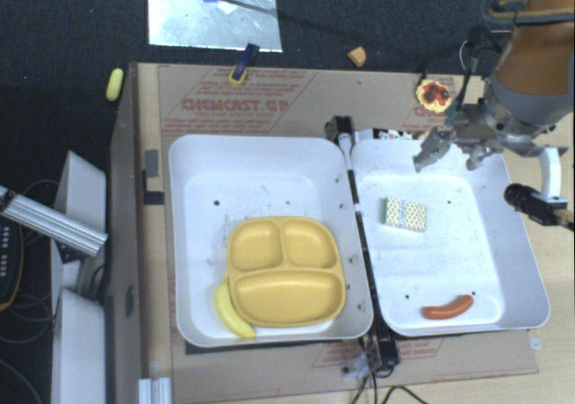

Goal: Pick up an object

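The sausage (pixel 447 307) lay at the near edge of the right bin (pixel 503 241) and the sponge (pixel 404 214) mid-bin, both low enough that a shallow descent might have closed on nothing. The tool (pixel 455 151), its fingers spread and bare (hovering over the bin's far rim), was blurred, and the arm (pixel 537 52) was cut off by the frame.

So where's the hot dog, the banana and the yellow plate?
hot dog (pixel 447 307): camera view, middle of the sausage.
banana (pixel 230 314): camera view, its curved middle, left of the plate.
yellow plate (pixel 286 294): camera view, its large front compartment.

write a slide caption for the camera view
Open gripper above right bin holding sponge and sausage; yellow tray and banana in left bin.
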`<action>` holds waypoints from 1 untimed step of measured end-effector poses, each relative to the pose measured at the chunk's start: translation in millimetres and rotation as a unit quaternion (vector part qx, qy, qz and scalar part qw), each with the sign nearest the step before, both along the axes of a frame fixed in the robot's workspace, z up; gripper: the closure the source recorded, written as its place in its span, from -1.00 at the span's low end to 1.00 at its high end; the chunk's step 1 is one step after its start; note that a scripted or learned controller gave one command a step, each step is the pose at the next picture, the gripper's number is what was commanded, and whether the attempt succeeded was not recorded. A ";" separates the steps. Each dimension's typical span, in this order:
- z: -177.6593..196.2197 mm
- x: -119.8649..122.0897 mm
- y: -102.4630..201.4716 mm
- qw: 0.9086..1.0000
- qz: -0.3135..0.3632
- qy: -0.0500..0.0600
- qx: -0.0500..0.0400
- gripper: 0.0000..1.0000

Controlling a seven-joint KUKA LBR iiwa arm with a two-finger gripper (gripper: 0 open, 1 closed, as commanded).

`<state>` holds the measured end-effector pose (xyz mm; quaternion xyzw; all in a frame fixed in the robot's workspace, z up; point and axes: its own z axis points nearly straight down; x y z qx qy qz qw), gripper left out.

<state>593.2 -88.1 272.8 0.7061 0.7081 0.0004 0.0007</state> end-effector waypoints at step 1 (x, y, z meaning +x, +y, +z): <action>-97.1 3.9 0.8 1.000 -0.001 0.001 0.000 -1.00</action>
